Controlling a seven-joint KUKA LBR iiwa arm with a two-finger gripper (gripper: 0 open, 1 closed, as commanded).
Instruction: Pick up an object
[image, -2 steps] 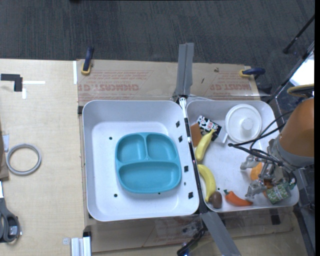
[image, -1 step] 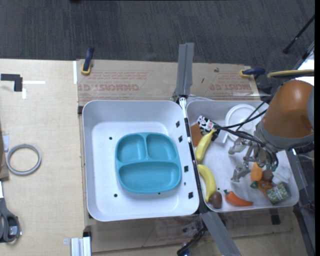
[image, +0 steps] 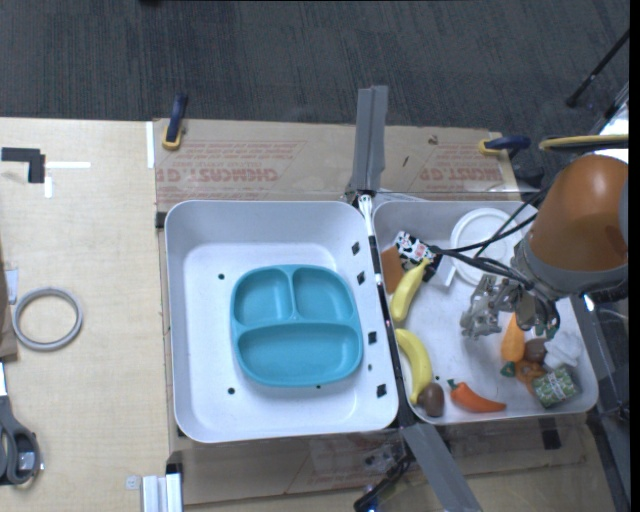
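Probably best gripped mid-body: carrot (image: 512, 340), right of frame, light, stiff, smooth. Gripper (image: 482, 318) just left, finger spread impossible to tell.

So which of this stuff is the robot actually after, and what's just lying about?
Job in hand:
gripper
two bananas
carrot
red pepper
right bin

Lying about:
blue divided plate
left bin
tape roll
scissors
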